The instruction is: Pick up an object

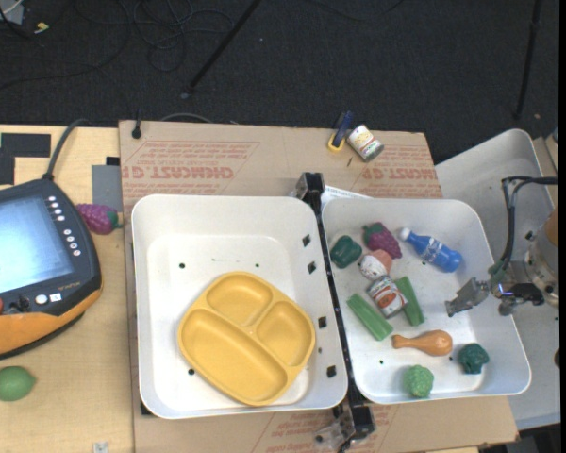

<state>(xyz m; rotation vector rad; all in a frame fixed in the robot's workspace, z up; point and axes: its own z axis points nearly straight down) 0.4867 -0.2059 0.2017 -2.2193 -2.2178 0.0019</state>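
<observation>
The yellow divided plate (248, 337) lies alone in the left bin (160, 225), toward its near edge. The small toys crowd the middle of the right bin (472, 217): blue bottle (433, 250), green sticks, orange drumstick (424, 343). The gripper (469, 297) hangs at that bin's right edge, fingers apart and holding nothing, probably because free room lies there for descending.

Even bright light, soft shadows, slightly grainy

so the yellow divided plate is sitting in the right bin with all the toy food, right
Not quite. The camera view shows the yellow divided plate lying in the left bin; the toy food, such as the blue bottle, lies in the right bin.
</observation>
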